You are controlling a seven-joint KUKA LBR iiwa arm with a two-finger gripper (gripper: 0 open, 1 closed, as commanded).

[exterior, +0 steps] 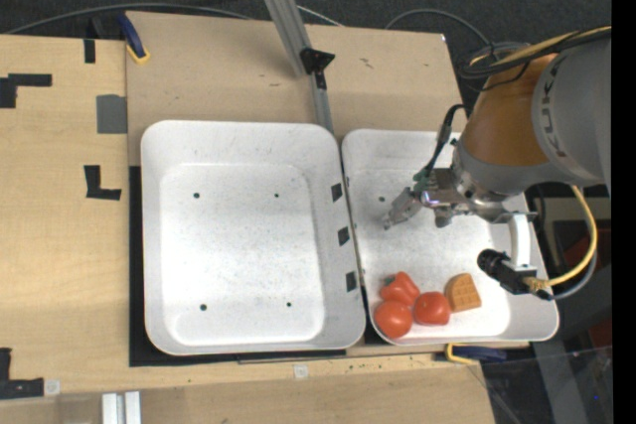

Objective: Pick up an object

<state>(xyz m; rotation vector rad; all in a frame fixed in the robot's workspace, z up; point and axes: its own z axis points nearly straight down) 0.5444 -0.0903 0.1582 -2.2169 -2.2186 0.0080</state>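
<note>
In the right bin (373, 164), three red rounded objects (400, 289) (394, 318) (431, 309) cluster at the near edge. An orange-tan block (462, 293) lies just to their right. My gripper (420, 213) hangs over the middle of this bin, farther back than the cluster and apart from it. Its two fingers (399, 212) are spread, it is open, and nothing is between them.
The left bin (159, 213) lies beside the right one, and dark clips (343, 235) sit along the shared wall. A grey pole (283, 0) slants in from the top. The arm's grey and orange body (527, 124) covers the right bin's far right corner.
</note>
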